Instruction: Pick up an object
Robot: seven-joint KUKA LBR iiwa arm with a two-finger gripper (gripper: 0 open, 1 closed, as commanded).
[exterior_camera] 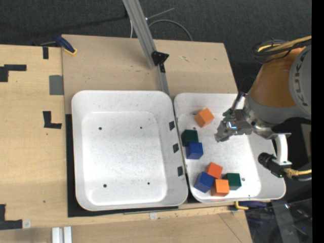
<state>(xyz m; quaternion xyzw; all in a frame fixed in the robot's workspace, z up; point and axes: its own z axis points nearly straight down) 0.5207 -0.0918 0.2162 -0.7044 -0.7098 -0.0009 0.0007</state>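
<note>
Jaws (223, 134) over right bin (253, 186), nr orange cube (204, 117); open/closed state unclear.

The arm (283, 92) hides the right bin's (255, 186) far corner.

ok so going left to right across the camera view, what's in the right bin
dark green block → blue block → orange block → tool, above the bin floor. The cluster of four blocks at the bin's near edge overlaps these in left-right order, so it is left out.
</note>
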